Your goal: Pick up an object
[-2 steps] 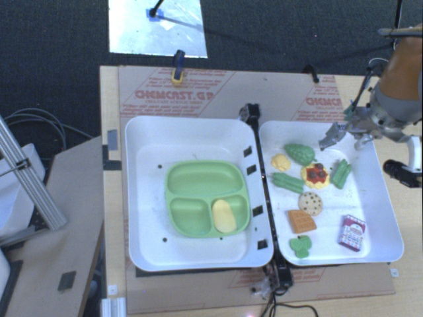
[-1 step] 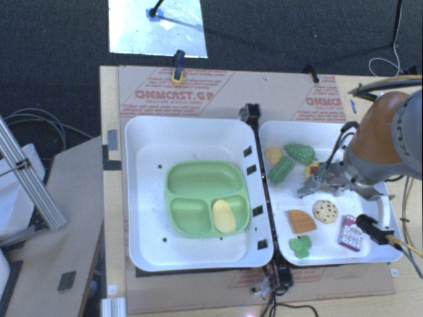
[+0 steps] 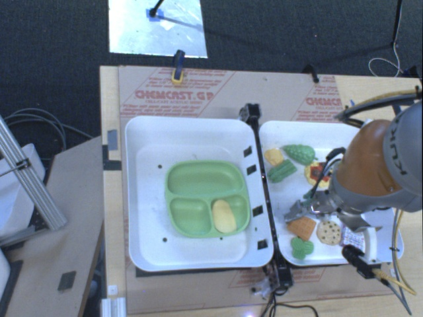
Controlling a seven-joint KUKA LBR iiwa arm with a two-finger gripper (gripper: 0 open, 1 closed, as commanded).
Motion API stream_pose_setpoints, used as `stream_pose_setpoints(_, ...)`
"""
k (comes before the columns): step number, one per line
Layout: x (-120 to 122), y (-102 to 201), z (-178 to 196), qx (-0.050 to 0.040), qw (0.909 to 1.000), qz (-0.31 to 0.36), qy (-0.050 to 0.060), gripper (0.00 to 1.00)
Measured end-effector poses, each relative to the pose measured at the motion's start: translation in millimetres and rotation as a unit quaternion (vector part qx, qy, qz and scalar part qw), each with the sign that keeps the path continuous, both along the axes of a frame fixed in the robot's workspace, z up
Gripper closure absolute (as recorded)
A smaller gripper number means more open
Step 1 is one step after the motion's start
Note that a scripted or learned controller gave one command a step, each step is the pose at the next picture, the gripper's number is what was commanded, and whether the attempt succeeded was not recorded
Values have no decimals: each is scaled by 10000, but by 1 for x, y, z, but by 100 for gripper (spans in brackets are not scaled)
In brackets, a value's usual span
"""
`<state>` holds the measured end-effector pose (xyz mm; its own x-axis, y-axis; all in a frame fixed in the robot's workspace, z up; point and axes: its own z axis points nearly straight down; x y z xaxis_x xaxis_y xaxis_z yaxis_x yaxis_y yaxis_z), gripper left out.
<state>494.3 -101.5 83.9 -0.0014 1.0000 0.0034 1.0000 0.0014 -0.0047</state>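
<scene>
A: The arm (image 3: 370, 170) is reaching in over the right bin (image 3: 344, 129), and the gripper (image 3: 303, 210) is hanging low, right above the orange wedge (image 3: 303, 228).

B: Is it gripping anything?

A: I cannot tell. The wrist is blocking most of it, so open or closed is anybody's guess.

B: What is lying around it?

A: A cookie (image 3: 328, 232) just beside the wedge, a green piece (image 3: 302, 247) below it, a pickle (image 3: 282, 171) and a leafy green (image 3: 299, 153) further up, and a yellow bit (image 3: 273, 156) near the divider. Something red and yellow (image 3: 316, 172) is peeking out, half covered by the arm.

B: And the left bin (image 3: 152, 137)?

A: It is holding a green tray (image 3: 198, 177) with a yellow lump (image 3: 225, 216) in one compartment, well apart from the action.

B: What is worrying you?

A: Crowding. The wedge and cookie are touching or nearly so, and a descent here could be nudging one aside or pinching both. The wedge is looking flat too, so it could be slipping out.
</scene>
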Motion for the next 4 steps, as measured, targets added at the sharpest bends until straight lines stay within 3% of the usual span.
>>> stream_pose_setpoints(1, -5, 30, 159, -17, 9999, 35, -113, 0)
stream_pose_setpoints(2, 29, 71, 314, -15, 9999, 50, -140, 0)
stream_pose_setpoints(3, -11, 154, 92, -7, 10000, 37, 54, 0)
stream_pose_setpoints(4, 38, 123, 101, -21, 10000, -9, -47, 0)
